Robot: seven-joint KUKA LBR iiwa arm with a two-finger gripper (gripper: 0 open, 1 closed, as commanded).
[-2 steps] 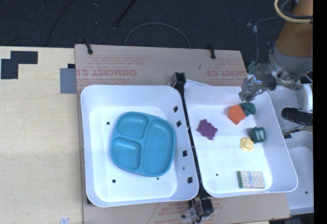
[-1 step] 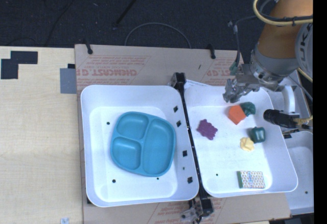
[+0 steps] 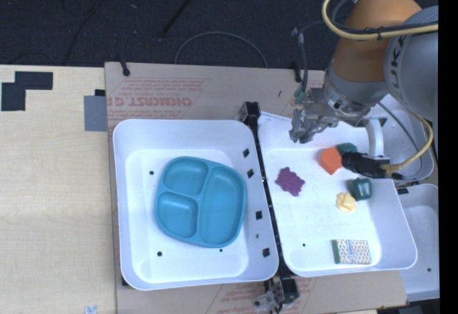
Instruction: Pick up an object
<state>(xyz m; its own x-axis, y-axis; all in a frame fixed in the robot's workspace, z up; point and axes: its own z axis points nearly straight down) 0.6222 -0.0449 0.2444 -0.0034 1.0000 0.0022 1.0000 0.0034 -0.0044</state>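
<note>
The grey arm reaches in from the right, its orange band bulging above the wrist near the top of the view. The gripper (image 3: 303, 135) hangs below the wrist, pointing downward and slightly left, its dark fingers close together at the tips.

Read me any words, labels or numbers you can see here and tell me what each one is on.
Red print on the cardboard sheet behind the bins: upside down and too blurred to read.
Red print on the cardboard at the front edge: too small to read.
Patterned block in the right bin: no legible text.
</note>
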